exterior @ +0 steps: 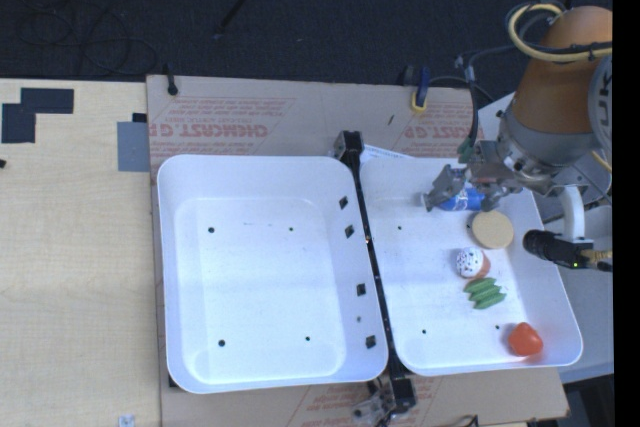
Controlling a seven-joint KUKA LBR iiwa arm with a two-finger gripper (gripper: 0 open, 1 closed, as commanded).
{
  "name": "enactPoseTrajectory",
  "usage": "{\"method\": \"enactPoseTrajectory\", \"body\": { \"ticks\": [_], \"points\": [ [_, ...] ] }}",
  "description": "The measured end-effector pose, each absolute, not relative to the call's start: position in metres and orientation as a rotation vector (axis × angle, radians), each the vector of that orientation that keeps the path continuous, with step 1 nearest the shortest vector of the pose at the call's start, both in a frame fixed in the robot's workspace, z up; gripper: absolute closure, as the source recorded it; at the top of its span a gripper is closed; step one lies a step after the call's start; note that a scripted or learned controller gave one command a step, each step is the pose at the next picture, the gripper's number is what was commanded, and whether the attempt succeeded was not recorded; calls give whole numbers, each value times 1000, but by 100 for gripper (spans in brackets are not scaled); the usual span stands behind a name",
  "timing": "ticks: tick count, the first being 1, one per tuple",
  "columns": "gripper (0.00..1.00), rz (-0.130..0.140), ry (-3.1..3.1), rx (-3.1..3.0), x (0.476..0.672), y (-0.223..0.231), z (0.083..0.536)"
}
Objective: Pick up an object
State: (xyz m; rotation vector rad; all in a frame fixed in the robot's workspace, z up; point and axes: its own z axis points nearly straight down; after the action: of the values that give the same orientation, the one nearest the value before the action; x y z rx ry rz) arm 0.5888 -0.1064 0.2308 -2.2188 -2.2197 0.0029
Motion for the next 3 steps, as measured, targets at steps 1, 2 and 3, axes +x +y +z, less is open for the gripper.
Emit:
{"method": "enactPoseTrajectory", "body": {
  "ticks": [1, 2, 3],
  "points": [
    [0, 5, -2223, -2218, 645, -131, 139],
    [0, -5, -2226, -2227, 645, -156, 232],
    [0, 7, -2217, -2223, 643, -214, 183]
  ]
}}
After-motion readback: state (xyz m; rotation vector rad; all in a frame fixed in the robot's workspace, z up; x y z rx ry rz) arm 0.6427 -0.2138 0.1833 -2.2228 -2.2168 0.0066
